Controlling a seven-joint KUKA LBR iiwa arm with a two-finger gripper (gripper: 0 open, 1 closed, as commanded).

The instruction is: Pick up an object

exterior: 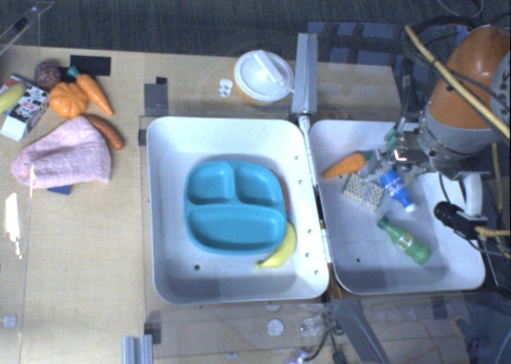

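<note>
In the right bin lie an orange carrot, a small patterned block, a blue bottle-like object and a green bottle. My gripper hangs over the bin's upper middle, just above the blue object and right of the carrot's thick end. Nothing can be seen lifted off the bin floor. The grey wrist with its orange band hides the bin's far right corner.
The left bin holds a blue divided plate with a banana at its lower right edge. A white lidded cup stands behind the bins. Toy food and a pink cloth lie on the bench at left.
</note>
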